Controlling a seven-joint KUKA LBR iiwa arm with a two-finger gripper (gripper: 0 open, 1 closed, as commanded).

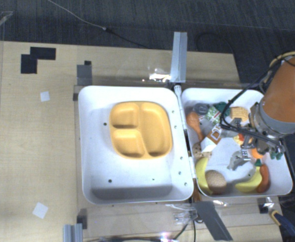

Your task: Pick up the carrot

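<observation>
The carrot (193,124) lies at nine o'clock in the right bin (288,185), against its left wall. The gripper (242,158) hovers mid-bin; jaws' spread cannot be told. It should shift towards nine o'clock and align across the carrot's width before descending.

The long orange carrot (193,124) lies flat in the right white bin, close to its left wall at about nine o'clock. It is fat and round at the top end and gets thinner as it goes down, and it tilts a little, with the thin tip pointing toward five o'clock. Its skin looks smooth and a bit shiny.
</observation>
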